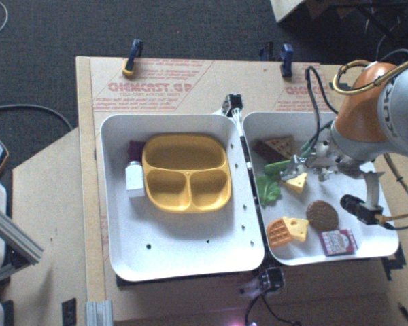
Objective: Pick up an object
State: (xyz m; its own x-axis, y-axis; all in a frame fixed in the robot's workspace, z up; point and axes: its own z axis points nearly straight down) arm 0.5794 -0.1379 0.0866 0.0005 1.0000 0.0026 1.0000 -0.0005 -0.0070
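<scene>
**Gripper down among the toy food, grasp unconfirmed**

Your likeliest target is the small yellow cheese wedge point(297, 181), lying in the upper middle of the right bin point(367, 253). The gripper point(300, 163) sits just above and touching or nearly touching it, between the wedge and a green piece point(277, 168) that pokes out on its left. You cannot tell from this slanted view how far the tool is spread, or whether it has anything in its hold; the metal parts blur together over the wedge.

Around that spot, a dark brown slice point(276, 146) lies behind, a leafy green item point(268, 190) lies toward the bin divider, and further forward sit a waffle point(279, 233) with a second cheese piece point(298, 229) against it, a round brown cookie point(322, 215) and a small printed packet point(338, 242). The left bin point(122, 250) holds a yellow divided tray point(187, 172), with a white bottle point(134, 179) just beside its left edge.

Judge this as the reach-and-close step: the arm point(377, 111) is low in the bin and nothing is lifted yet. The next move calls for a firm close on one item only, then a straight rise clear of the neighbouring green piece.
</scene>
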